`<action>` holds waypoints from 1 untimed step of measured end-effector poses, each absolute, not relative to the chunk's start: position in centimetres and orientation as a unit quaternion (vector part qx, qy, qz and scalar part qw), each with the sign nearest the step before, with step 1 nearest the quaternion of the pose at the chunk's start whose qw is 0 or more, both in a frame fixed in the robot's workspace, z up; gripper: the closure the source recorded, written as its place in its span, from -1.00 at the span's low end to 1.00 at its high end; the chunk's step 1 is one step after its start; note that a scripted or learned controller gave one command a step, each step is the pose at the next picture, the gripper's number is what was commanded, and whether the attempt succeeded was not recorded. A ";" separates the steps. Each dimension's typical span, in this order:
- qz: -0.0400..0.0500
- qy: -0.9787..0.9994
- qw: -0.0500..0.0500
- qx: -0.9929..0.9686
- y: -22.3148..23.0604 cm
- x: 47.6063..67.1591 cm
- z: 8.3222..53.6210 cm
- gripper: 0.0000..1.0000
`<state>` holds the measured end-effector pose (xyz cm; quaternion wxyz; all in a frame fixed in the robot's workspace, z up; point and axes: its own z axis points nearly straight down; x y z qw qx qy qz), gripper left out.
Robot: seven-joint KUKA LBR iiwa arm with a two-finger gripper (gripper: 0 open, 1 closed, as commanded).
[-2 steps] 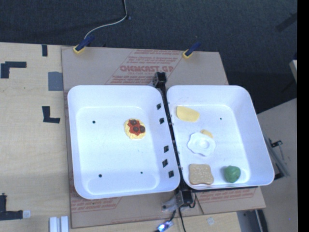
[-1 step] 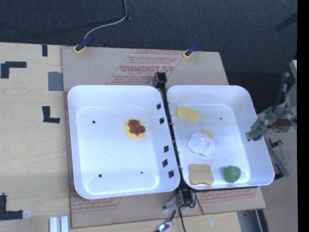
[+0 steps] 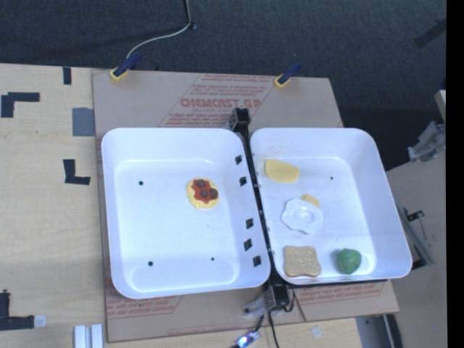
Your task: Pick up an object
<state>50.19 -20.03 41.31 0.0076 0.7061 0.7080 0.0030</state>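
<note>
In the left bin lies a small round toy pizza, yellow with dark red toppings, near the middle. The right bin holds a yellow wedge at its upper left, a white fried egg with a yellow spot in the middle, a tan slice of toast at the lower left and a green round piece at the lower right.
Both bins sit on a brown cardboard sheet held by yellow and blue clamps at the back. A black clip strip joins the bins. A cable runs across the dark floor behind.
</note>
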 end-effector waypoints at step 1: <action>0.004 0.708 0.008 0.706 -19.6 52.5 54.4 1.00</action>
